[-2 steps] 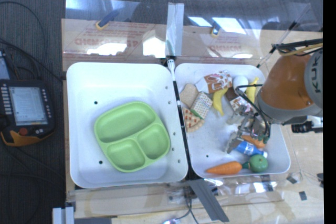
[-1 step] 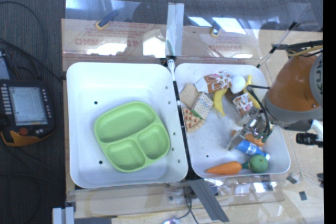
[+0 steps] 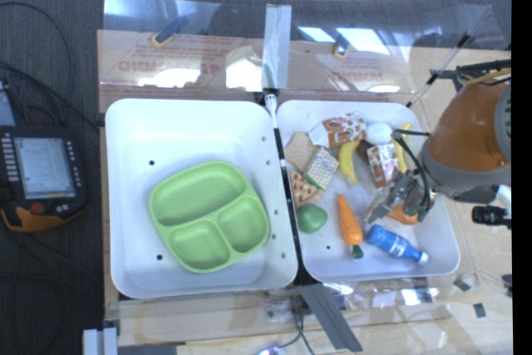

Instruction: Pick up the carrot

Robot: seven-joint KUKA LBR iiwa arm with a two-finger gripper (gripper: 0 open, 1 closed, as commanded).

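With the gripper (image 3: 391, 205) hovering apparently empty, finger spacing impossible to tell, it should shift left and straddle the carrot (image 3: 350, 222) crosswise at mid-body.

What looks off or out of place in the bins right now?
Nothing spilled or damaged. All the toy food is heaped in the right white bin; the green divided plate sits in the left bin. The orange carrot lies loose, while the gripper hangs just right of it, over other items.
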